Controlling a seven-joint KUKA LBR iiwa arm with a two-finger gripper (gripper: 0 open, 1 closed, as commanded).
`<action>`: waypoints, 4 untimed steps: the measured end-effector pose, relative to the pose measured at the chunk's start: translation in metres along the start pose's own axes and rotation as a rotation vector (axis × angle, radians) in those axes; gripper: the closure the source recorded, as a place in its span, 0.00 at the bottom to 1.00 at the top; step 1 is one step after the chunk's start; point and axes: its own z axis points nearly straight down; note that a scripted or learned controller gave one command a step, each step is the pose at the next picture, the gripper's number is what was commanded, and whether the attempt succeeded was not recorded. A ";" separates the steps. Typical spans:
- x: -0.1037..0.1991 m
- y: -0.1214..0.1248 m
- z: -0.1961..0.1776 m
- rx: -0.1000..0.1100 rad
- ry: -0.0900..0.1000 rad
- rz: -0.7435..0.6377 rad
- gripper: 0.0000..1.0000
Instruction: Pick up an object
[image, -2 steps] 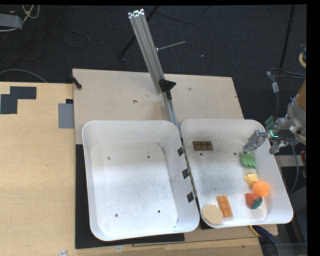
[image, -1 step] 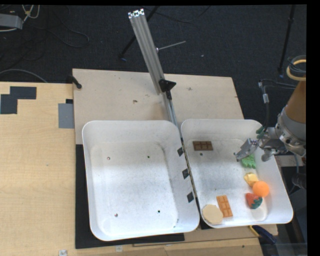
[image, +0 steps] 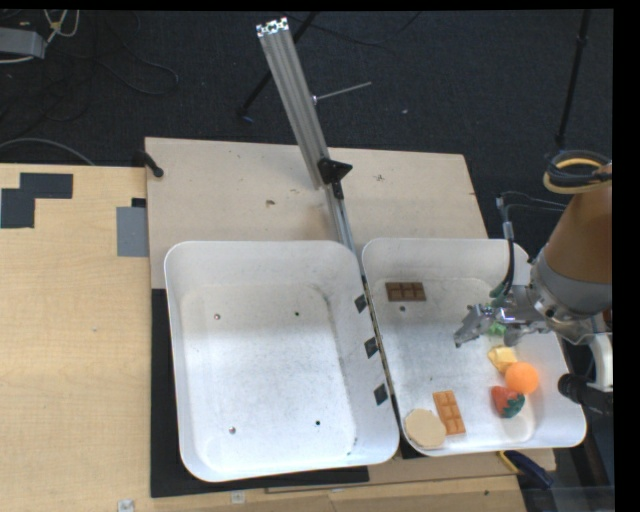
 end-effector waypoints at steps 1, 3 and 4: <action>-0.002 0.005 0.046 -0.001 0.000 0.001 0.00; 0.005 0.009 -0.022 -0.012 -0.003 -0.002 1.00; 0.004 0.009 -0.074 -0.013 -0.004 -0.002 1.00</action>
